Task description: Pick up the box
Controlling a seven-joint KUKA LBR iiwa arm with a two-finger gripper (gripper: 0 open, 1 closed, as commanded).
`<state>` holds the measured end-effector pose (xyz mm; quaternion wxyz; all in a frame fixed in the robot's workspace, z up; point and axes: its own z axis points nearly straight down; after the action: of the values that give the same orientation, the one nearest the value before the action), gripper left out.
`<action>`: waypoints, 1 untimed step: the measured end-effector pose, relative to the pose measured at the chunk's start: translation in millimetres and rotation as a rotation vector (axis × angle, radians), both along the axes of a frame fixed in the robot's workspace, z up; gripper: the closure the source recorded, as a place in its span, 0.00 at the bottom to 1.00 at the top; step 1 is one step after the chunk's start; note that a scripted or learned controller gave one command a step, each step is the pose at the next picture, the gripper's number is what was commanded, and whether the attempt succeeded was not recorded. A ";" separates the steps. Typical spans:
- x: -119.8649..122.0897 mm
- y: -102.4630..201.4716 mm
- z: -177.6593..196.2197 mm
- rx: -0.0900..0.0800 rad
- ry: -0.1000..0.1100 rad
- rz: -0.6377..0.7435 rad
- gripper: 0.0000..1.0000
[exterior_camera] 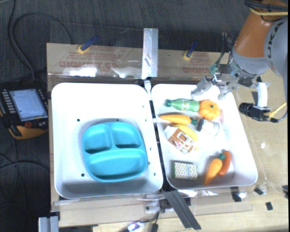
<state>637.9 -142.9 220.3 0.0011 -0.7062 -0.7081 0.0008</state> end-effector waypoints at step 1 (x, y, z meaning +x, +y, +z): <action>0.4 1.5 8.6 0.000 0.001 0.003 1.00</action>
<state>638.4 -141.4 229.0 0.0016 -0.7051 -0.7091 0.0012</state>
